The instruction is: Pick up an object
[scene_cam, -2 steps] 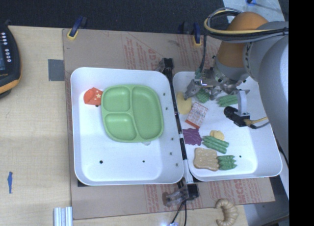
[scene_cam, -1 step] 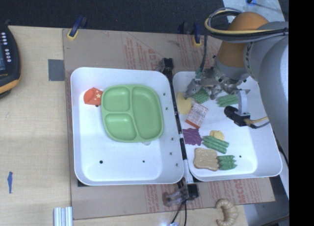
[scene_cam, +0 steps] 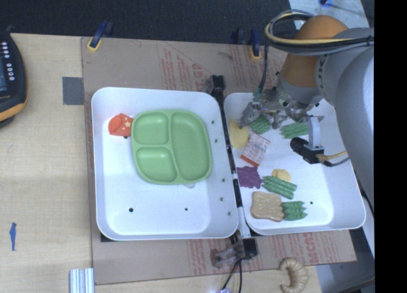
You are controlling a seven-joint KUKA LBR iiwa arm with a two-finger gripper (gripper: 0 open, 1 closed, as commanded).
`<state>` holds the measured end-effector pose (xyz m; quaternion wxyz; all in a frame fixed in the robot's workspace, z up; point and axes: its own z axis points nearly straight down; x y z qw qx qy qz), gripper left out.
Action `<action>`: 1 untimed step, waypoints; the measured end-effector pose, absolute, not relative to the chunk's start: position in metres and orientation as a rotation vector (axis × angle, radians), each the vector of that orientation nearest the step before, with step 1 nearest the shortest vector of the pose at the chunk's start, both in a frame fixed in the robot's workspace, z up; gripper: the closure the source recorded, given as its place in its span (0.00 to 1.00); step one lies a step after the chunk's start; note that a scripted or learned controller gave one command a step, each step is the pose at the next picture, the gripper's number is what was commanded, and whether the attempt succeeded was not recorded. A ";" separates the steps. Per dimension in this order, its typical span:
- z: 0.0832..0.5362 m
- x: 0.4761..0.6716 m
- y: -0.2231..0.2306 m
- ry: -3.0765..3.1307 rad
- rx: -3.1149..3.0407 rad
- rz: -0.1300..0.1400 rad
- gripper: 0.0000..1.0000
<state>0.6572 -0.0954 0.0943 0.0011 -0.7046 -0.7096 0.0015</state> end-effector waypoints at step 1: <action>0.094 0.657 -0.095 -2.228 -2.212 0.005 0.00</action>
